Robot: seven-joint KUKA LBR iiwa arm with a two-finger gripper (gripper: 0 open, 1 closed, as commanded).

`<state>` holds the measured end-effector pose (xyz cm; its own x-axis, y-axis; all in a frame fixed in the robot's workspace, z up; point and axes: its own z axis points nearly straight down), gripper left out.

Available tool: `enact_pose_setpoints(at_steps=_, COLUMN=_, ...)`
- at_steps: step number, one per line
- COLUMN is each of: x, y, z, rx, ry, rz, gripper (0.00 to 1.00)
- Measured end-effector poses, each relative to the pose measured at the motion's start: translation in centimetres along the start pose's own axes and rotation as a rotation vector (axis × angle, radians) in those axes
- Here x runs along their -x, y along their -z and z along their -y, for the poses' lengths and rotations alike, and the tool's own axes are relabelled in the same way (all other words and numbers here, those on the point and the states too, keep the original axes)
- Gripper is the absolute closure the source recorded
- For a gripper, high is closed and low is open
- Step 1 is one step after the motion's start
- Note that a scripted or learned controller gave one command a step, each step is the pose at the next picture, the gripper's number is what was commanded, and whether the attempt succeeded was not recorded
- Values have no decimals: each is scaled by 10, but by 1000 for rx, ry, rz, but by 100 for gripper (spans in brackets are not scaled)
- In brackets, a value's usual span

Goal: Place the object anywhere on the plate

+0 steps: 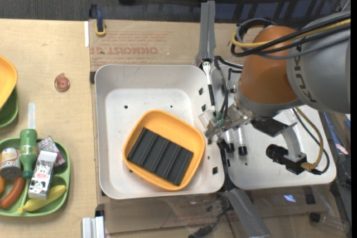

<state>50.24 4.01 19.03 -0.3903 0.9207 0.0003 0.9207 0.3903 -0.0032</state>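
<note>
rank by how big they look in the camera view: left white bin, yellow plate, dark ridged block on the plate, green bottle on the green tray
1. left white bin
2. yellow plate
3. dark ridged block
4. green bottle

All lie at similar depth, so the order looks safe.

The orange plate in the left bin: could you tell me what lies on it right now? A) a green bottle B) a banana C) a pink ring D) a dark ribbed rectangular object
D: a dark ribbed rectangular object lies flat on the orange plate, inside the left bin.
</note>
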Motion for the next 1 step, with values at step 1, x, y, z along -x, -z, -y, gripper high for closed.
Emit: enact_pose_setpoints(at_steps=1, x=0, y=0, z=0, rx=0, ry=-1, rz=0, gripper=0)
